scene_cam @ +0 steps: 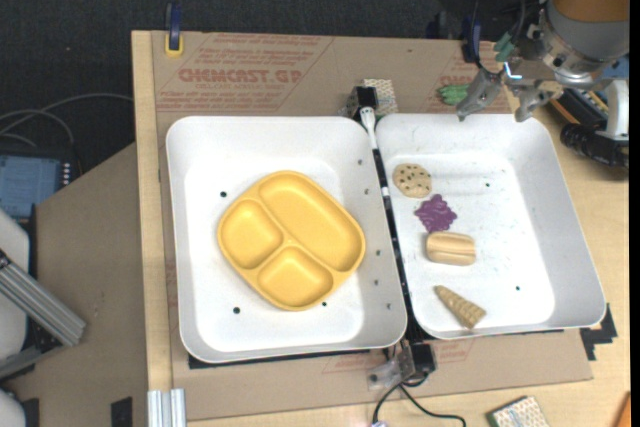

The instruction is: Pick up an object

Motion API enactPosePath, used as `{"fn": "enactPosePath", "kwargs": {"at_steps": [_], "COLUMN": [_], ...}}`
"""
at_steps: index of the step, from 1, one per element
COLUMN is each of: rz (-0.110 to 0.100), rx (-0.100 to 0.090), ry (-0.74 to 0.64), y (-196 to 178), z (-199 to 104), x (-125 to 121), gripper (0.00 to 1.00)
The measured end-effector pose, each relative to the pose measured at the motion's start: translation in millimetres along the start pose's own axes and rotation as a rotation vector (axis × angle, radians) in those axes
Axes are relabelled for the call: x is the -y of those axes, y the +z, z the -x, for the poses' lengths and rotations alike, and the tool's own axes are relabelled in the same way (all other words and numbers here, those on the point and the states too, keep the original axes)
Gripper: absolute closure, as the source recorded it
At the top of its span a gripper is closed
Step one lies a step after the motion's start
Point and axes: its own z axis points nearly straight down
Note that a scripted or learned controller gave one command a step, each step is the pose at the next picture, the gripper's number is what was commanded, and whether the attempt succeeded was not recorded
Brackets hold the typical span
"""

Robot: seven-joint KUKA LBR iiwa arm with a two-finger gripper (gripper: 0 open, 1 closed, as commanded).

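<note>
Fingers spread apart, apparently empty, above the far rim of the right bin. Cookie, nearest candidate, near that bin's left wall; risk of clipping the wall on descent.

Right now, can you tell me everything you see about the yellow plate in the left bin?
The yellow plate is a rounded, divided dish that looks like smooth plastic. Raised ridges split it into three compartments: a large one toward the far right, a smaller one at the left, and one nearest the camera. All three look bare. It lies flat and upright, turned at a slant, near the middle of the left bin, resting on that bin's floor. Nothing else touches it.
</note>
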Motion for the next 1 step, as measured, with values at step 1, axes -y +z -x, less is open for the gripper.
{"fn": "enactPosePath", "kwargs": {"at_steps": [1], "rz": [-0.008], "rx": [-0.003], "ry": [0.003], "y": [181.2], "z": [-3.4], "x": [19.2], "gripper": [0.00]}}
